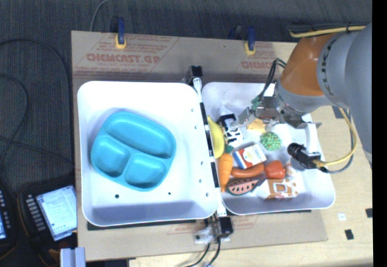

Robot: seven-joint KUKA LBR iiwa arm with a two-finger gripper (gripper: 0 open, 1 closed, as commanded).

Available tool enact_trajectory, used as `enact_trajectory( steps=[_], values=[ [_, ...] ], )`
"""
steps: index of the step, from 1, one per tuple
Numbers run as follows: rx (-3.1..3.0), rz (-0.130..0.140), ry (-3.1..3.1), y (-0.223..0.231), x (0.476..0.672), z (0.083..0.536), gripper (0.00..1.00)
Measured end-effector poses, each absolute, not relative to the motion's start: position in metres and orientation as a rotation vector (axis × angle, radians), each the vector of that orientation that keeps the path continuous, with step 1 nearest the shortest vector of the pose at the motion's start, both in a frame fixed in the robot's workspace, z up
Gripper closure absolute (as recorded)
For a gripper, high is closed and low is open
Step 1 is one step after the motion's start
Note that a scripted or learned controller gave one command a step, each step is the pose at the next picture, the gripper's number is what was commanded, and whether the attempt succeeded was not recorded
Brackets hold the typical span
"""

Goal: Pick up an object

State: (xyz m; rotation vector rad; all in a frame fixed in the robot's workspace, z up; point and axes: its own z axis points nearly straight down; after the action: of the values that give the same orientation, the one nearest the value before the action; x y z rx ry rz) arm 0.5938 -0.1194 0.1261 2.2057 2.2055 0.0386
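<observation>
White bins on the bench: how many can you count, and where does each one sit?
2. The left white bin holds a blue divided tray. The right white bin holds a pile of toy food, under the arm.

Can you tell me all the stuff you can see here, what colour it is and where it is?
bins: two, white, side by side on the bench
divided tray: one, blue, in the left bin
banana: one, yellow, left edge of the right bin
carrot: one, orange, below the banana
green ball: one, dotted green, middle of the right bin
hot dog: one, red, beside the carrot
small cartons: two, white with orange, near the hot dog and at the bin's front
clamps: two, blue and yellow, bench's far edge
arm: one, grey with orange band, over the right bin
gripper: one, dark, above the toys
</observation>
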Motion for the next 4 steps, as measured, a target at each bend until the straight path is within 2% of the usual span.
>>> enact_trajectory(
  steps=[1,2,3,4],
  values=[
    [2.209,0.027,2.205,-0.127,0.557,0.112,0.00],
    [2.209,0.033,2.206,-0.126,0.559,0.124,1.00],
    [2.208,0.030,2.201,-0.128,0.559,0.124,0.00],
    [2.216,0.002,2.207,-0.104,0.530,0.088,0.00]
  ],
)
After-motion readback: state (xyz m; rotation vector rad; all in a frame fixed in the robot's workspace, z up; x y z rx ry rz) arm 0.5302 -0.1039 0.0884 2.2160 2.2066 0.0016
